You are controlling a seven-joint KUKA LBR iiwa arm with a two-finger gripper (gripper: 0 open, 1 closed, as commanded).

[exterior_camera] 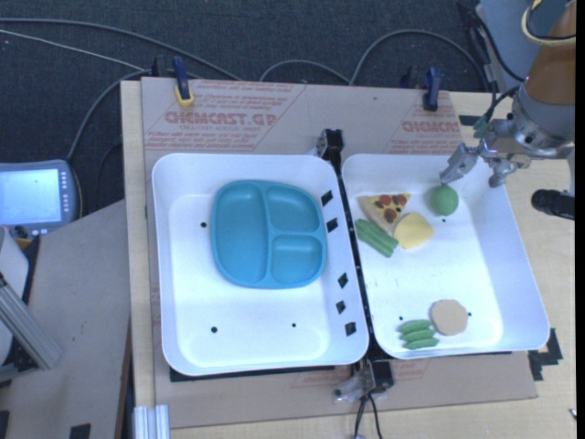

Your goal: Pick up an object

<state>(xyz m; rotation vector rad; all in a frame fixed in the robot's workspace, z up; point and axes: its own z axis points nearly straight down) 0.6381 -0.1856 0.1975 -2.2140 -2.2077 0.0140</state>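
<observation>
Green ball (443, 199): upper part of the right bin, right of centre in the frame, resting on the bin floor just below the jaws.
Jaws (477, 165): at the upper right of the frame, above the right bin's far rim; the two fingers (455, 166) stand spread apart with nothing between them; the ball lies just below the left finger, not gripped.
Arm (548, 71): grey with an orange band, entering from the upper right corner.
Pizza slice (384, 208): left of the ball, near the bin's upper left.
Yellow piece (413, 230): just below the pizza slice, touching or nearly touching it.
Green bean pod (376, 238): slanted, just left of the yellow piece.
Round tan biscuit (449, 316): lower part of the right bin.
Green pods (418, 333): just left of the biscuit, near the bin's lower rim.
Right bin (512, 273): white, shallow, holding all the food items.
Left bin (183, 309): white, holding a blue divided plate (269, 234) in its upper half.
Counter (137, 199): brown board under both bins, clamped at the top edge.
</observation>
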